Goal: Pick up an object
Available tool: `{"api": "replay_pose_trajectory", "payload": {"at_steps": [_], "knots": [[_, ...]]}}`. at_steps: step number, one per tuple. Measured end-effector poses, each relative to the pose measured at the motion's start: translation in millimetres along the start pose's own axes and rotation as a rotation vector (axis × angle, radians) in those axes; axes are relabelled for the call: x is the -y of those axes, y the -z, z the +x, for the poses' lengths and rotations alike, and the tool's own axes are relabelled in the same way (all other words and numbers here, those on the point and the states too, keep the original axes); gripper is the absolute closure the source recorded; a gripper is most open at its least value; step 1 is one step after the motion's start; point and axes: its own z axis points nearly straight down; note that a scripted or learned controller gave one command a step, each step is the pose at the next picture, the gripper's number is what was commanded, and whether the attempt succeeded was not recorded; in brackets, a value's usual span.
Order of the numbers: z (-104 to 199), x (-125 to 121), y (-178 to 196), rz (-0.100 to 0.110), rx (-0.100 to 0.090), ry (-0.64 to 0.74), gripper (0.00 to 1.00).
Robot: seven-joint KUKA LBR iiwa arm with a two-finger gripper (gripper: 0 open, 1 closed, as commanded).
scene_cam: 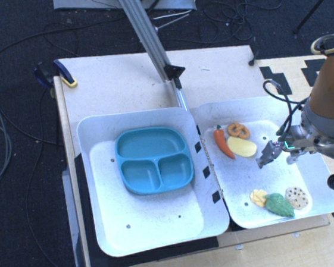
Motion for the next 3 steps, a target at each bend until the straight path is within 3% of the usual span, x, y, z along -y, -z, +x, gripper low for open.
{"api": "replay_pose_trajectory", "payload": {"at_steps": [1,3], "knots": [[0,0,0,-0.001,0.0,0.0,0.0],[-2,0,-109,0.006,-0.001,-0.002,0.0]]}}
